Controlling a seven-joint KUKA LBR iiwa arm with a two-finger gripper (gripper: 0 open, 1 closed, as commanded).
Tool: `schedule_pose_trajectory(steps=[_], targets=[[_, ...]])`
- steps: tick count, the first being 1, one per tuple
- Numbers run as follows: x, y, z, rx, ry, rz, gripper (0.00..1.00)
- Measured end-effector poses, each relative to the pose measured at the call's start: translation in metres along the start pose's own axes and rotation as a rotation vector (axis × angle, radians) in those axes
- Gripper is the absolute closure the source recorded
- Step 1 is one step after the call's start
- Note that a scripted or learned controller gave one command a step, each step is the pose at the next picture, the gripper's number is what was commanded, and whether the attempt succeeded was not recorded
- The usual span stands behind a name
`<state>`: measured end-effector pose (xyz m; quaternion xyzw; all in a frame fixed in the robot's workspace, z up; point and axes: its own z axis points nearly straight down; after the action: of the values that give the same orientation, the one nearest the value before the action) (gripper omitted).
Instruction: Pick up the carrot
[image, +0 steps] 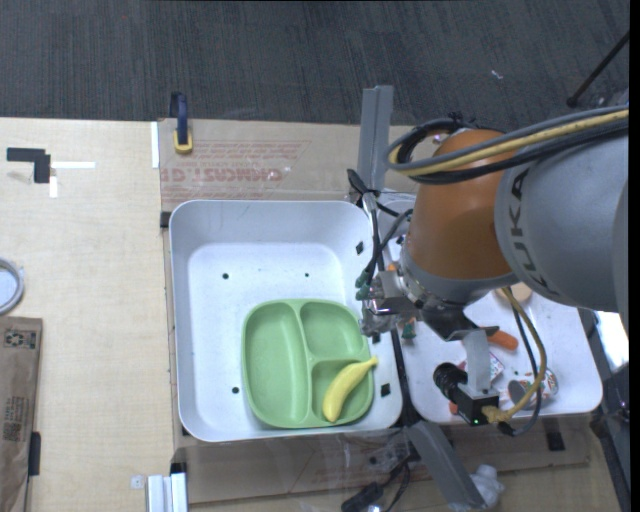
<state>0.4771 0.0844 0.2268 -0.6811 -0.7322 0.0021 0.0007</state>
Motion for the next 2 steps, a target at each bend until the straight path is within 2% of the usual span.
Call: schedule_pose_trajectory(steps=[1,2], targets=[[-0.065,-0.004,-0.083,-0.002,-0.001,0.154,1.00],[-0.029,-0.002,-0.047,0.003,-0.001,0.456,1.00]])
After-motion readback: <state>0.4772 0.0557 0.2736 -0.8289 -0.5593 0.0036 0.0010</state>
